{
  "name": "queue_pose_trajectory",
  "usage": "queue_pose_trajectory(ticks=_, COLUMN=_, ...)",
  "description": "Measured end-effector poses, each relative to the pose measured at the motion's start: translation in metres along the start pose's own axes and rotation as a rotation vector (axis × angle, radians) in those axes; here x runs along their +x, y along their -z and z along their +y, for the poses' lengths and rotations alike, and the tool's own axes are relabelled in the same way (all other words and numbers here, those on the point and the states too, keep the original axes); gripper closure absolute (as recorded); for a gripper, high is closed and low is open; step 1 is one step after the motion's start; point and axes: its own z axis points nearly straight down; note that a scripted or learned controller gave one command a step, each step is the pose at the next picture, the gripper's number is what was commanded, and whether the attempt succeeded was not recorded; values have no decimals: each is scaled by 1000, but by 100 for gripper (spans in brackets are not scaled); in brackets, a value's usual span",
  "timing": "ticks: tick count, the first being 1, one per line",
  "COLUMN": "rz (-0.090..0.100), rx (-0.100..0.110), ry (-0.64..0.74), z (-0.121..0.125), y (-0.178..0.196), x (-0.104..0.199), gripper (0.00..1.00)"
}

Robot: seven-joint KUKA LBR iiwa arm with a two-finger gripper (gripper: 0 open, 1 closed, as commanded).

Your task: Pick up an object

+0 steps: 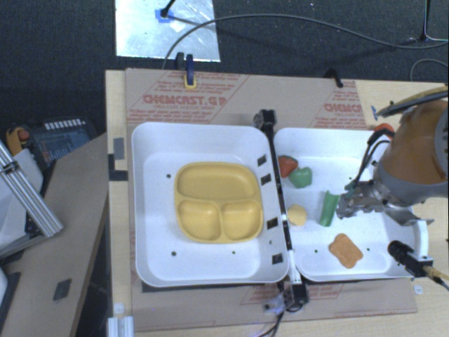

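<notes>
The arm point(414, 156) comes in from three o'clock and hangs low over the right bin point(319, 140), its pincer point(349, 206) just beside the upper end of a green stick-shaped piece point(327, 208). That placement reads as a lineup for a grasp — the stick is the nearest loose thing, and it lies with open bin floor on both flanks, so it looks the likely target. Whether the pincer is parted or closed I cannot tell; the tips are a dark blur against the wrist, and nothing is visibly held between them.

The right bin carries all the small things, scattered well apart, probably so that each can be taken without crowding. A red piece point(287, 164) sits toward eleven o'clock of the bin, touching a green rounded piece point(300, 177) just below it. A pale yellow lump point(297, 215) lies near the bin's nine o'clock wall, close to the divider point(275, 192). An orange flat piece point(346, 250) rests toward six o'clock, apart from the rest.

The left bin point(151, 209) holds one thing — a yellow sectioned tray point(217, 201) lying flat near its centre, its three compartments showing nothing in them.

Both bins sit side by side on a cardboard sheet point(231, 93) on the table point(116, 209), likely to keep them steady.
</notes>
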Motion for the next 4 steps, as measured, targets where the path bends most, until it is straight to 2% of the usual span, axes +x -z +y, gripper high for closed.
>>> queue_pose_trajectory(ticks=1, rz=0, rx=-1, ry=1, z=11, y=55, x=-4, gripper=100)
queue_pose_trajectory(ticks=2, rz=0, rx=-1, ry=0, z=12, y=102, x=-13, gripper=100)
queue_pose_trajectory(ticks=3, rz=1, rx=2, ry=1, z=13, y=127, x=-13, gripper=100)
queue_pose_trajectory(ticks=4, rz=3, rx=4, ry=7, z=27, y=117, x=49, gripper=100)
